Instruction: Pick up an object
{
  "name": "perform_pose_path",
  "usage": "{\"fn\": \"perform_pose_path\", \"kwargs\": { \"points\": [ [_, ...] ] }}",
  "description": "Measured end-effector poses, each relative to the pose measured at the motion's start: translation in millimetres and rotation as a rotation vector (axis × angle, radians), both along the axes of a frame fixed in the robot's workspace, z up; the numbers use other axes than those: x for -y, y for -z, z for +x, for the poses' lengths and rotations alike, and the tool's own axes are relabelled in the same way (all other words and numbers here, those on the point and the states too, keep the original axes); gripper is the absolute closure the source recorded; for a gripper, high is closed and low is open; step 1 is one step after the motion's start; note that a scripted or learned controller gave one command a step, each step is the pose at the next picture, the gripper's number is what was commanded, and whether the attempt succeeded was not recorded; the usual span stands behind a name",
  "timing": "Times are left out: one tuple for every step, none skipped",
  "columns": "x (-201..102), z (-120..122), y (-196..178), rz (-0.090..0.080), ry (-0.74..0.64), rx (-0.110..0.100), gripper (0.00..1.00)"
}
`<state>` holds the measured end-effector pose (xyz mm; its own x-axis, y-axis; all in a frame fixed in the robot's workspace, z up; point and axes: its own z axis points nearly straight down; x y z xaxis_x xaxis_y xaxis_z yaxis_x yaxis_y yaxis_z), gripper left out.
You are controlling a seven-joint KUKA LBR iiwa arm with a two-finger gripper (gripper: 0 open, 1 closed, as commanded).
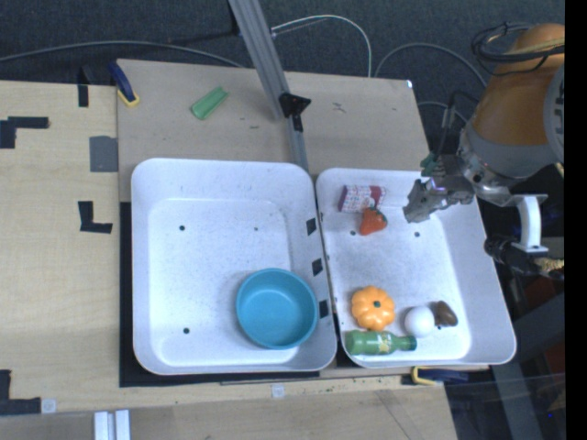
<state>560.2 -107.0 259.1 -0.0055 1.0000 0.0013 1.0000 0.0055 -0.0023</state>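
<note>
A pale wooden counter (55, 246) carries two shallow white bins side by side, with a dark floor and loose cables behind it. The left bin (183, 200) holds a blue bowl (275, 308) near its front right corner. The right bin (463, 273) holds everything else: a small red-and-white packet (359, 197) at the back, a small red-orange item (371, 222) touching its front edge, and along the front an orange pumpkin (372, 307), a green bottle (380, 342) lying on its side, a white ball (419, 320) and a small brown lump (445, 313).

The claw (420, 202) hangs over the back right part of the right bin, just beside the red-orange item and the packet. From this angle I cannot tell whether it is apart or together, and nothing is visibly caught in it.

The step in hand looks like choosing and closing in on a target. The red-orange item is nearest, but it sits against the packet, so a descent there risks nudging both. A clean try would centre over one of them alone, come straight down, and close only once it sits low around the thing. The pumpkin is roomier on its left side, though round and likely to slip.
</note>
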Motion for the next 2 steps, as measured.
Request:
{"fn": "perform_pose_path", "kwargs": {
  "points": [
    [-54.7, -6.1, 14.5, 0.000, -0.001, -0.001, 1.00],
    [-101.2, -16.5, 12.2, 0.000, -0.001, -0.001, 1.00]
  ]
}}
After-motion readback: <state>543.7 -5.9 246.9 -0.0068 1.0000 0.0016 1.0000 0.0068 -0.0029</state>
